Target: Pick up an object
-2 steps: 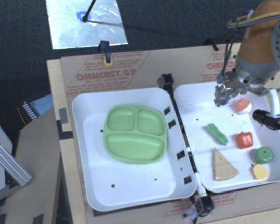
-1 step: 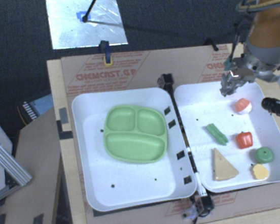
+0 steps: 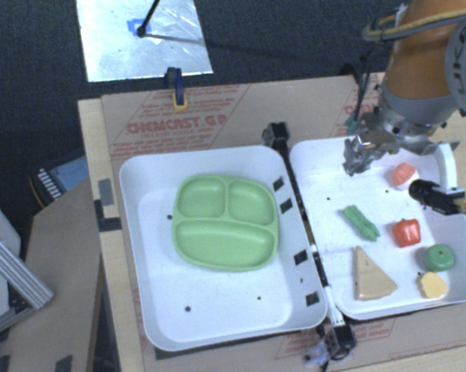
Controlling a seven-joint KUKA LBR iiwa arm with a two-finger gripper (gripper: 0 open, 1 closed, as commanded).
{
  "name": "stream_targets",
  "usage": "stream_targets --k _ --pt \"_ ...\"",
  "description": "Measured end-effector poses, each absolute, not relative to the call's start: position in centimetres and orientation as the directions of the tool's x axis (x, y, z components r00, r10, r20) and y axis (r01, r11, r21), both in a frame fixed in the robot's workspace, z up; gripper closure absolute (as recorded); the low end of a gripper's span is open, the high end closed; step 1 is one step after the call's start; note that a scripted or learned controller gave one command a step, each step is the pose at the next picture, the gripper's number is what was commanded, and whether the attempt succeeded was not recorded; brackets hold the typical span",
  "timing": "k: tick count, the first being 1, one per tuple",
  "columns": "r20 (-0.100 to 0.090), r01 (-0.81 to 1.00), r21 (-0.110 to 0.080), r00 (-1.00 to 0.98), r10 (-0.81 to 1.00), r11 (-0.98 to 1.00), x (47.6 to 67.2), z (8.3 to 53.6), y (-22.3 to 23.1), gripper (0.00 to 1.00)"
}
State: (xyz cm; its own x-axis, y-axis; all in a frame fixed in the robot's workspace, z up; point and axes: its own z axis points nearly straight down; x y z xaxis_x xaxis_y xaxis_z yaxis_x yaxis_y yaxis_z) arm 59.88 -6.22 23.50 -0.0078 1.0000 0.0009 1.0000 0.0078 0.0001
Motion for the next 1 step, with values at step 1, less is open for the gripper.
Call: stream_targets --k 1 --pt "0.0 1.0 0.0 -0.007 1.0 0.007 57.88 22.5 -1.91 1.0"
